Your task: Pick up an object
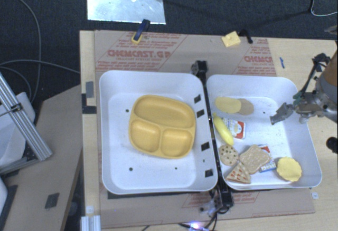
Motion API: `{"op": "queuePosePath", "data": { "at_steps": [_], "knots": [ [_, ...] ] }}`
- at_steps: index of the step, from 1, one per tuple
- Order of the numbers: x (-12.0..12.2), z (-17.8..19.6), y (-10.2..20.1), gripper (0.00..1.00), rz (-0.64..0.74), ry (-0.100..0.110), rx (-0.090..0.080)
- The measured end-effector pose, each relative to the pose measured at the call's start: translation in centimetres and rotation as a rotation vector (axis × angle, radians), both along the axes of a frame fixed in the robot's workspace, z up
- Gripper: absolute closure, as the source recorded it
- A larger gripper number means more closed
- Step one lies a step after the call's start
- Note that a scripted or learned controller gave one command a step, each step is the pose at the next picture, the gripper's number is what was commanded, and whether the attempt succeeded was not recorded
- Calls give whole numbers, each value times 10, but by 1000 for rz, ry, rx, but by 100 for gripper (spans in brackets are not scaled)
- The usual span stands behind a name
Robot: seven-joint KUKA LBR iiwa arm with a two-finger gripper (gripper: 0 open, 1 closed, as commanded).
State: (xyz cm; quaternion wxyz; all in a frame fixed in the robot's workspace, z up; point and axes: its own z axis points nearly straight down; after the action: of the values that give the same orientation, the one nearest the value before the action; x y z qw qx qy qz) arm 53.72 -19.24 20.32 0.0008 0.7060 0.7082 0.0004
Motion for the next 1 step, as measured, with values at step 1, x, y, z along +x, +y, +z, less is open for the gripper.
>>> {"op": "queuePosePath", "data": {
  "at_steps": [1],
  "knots": [
    [30, -39, 46, 0, 5, 1, 2]
  ]
}}
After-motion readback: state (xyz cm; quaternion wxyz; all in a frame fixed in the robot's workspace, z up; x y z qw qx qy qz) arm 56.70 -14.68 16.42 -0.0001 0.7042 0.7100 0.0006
